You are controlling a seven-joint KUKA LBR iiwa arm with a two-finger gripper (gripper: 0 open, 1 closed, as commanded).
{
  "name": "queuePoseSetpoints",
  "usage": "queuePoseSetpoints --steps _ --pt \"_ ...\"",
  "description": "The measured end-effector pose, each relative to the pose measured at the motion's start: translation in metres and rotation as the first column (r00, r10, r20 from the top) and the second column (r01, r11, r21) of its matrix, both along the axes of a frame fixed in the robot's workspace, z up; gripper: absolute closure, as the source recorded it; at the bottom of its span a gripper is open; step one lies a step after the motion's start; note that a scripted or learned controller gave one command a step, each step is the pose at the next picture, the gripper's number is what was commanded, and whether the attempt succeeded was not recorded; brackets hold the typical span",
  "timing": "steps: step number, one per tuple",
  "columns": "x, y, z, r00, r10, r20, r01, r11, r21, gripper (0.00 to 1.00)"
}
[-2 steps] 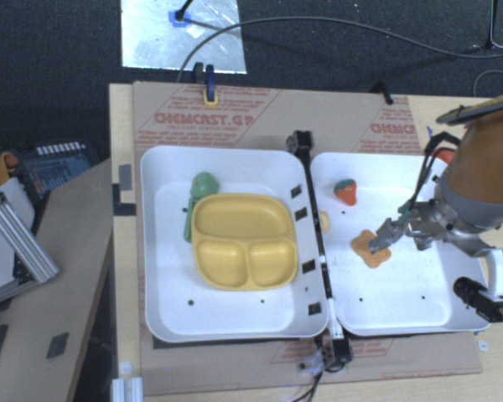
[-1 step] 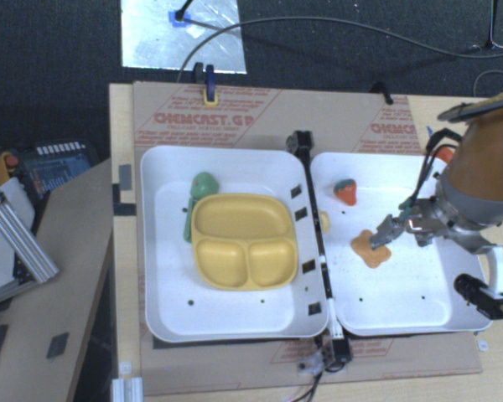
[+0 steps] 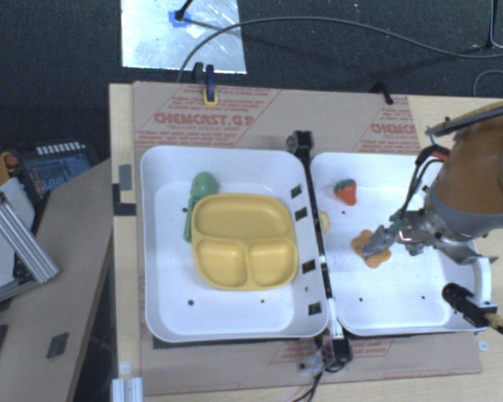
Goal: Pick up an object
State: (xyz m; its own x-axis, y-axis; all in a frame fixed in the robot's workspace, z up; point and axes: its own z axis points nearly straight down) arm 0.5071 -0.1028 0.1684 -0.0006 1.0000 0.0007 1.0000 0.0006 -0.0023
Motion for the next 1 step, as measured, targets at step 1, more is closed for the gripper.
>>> queuePoseSetpoints --steps 1 --pt "-0.0076 -0.0013 -0.0596 1.000 0.000 -0.001 0.000 1.000 0.001 0.00"
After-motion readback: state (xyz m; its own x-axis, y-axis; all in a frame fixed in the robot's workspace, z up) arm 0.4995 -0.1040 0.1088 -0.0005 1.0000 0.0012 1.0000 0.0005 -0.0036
